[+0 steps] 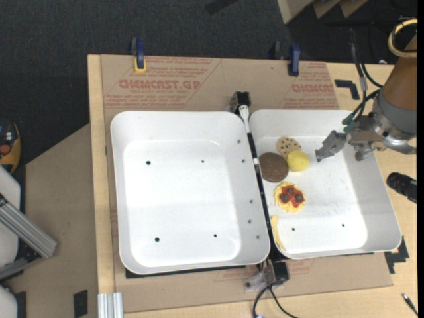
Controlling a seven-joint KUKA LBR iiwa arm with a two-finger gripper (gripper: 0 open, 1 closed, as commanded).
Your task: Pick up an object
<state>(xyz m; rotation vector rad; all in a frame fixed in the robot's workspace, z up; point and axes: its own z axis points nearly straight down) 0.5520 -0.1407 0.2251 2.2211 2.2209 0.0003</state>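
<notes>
Several toy foods lie in the right bin [371, 224], near its left wall. A brown round disc [273, 167] touches a yellow ball [298, 161], and a tan spotted cookie [287, 144] sits just behind them. In front lies a small yellow pizza with red toppings [290, 197]. A pale yellow strip [275, 234] rests against the bin's left wall near the front. My gripper [345, 150] hangs over the right bin's back half, to the right of the yellow ball and apart from it. It is open, with nothing between its fingers.
The left bin [132, 177] stands beside the right one, their rims meeting at a black divider [252, 158]. Blue clamps [138, 52] [294, 59] hold the cardboard base at its back edge. Cables [361, 78] run behind the arm.
</notes>
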